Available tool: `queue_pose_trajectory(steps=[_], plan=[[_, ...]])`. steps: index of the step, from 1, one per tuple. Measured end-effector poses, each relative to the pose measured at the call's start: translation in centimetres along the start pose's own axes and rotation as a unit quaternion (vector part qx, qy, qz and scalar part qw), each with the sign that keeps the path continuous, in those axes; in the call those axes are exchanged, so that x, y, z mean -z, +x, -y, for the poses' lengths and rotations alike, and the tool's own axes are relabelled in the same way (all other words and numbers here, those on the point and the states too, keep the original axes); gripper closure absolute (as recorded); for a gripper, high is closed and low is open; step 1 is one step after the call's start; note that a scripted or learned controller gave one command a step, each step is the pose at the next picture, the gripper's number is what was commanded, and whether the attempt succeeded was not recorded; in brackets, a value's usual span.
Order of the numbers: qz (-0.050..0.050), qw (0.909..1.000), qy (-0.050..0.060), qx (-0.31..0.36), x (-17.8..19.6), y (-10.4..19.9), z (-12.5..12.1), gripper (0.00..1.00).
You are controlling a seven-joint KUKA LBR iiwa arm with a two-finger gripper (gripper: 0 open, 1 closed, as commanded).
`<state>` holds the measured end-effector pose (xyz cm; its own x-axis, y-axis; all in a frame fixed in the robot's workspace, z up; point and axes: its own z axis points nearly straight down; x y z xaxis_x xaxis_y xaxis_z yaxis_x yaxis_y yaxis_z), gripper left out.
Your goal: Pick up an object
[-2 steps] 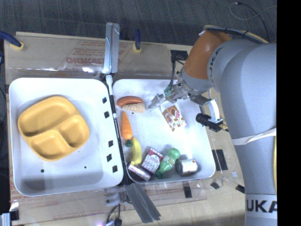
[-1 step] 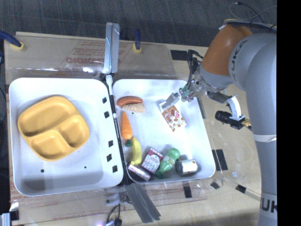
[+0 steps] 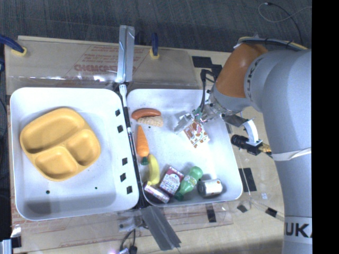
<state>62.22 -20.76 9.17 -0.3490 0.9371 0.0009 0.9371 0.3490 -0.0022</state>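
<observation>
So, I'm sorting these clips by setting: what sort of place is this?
Probably a robotics lab grasping bench: a grey arm reaches over two white bins, one holding toy food such as a carrot, the other a yellow divided tray.

On the grey arm we read the white letters "UK" at its lower part, cut off by the edge. On the clear sheet behind the bins we see faint red printing, too blurred to read. The small packets' labels are too small to make out.
</observation>
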Motion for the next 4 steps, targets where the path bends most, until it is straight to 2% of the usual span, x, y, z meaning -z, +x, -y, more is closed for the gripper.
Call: queue_pose_trajectory(steps=[1, 2, 3, 4], plan=[[0.0, 1.0, 0.0, 0.003, 1.1, 0.1, -0.1, 1.0], [0.001, 0.9999, -0.001, -0.016, 11.9, 7.7, -0.2, 1.0], [0.001, 0.9988, -0.001, 0.048, 22.0, 10.7, -1.3, 1.0], [0.0, 0.9995, 0.001, -0.033, 15.0, 15.1, -3.8, 1.0]])
